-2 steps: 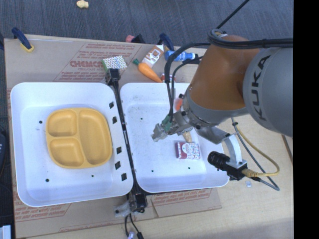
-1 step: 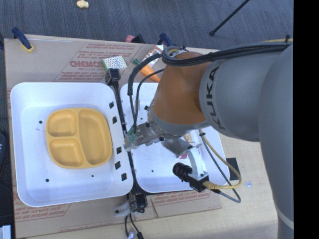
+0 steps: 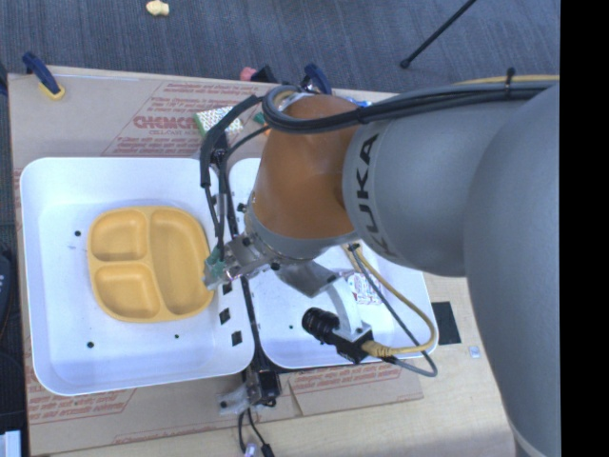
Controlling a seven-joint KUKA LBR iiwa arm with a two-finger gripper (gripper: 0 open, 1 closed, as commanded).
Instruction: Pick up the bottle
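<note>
The grey arm (image 3: 457,160) with its orange band (image 3: 304,174) reaches over the right bin (image 3: 304,350) and covers most of it. The gripper (image 3: 290,272) sits under the band, low over this bin near the wall shared with the other one. The wrist hides it from above, so whether it is open or closed, or has hold of anything, cannot be told.

The left bin (image 3: 57,188) lies to the view's left of the gripper. In it, just across the shared wall from the gripper, rests a yellow three-compartment tray (image 3: 147,260), flat on the floor.

Of the bottle (image 3: 367,289) only a scrap shows: a clear body with a white and red label, just to the view's right of the gripper, lying on the right bin's floor and mostly hidden by the arm.

Both bins stand on a red-printed cardboard sheet (image 3: 143,122). Well beyond the gripper, toward the view's top left, a blue clamp (image 3: 43,76) grips the sheet's corner, and a small yellow thing (image 3: 157,8) lies on the carpet.
</note>
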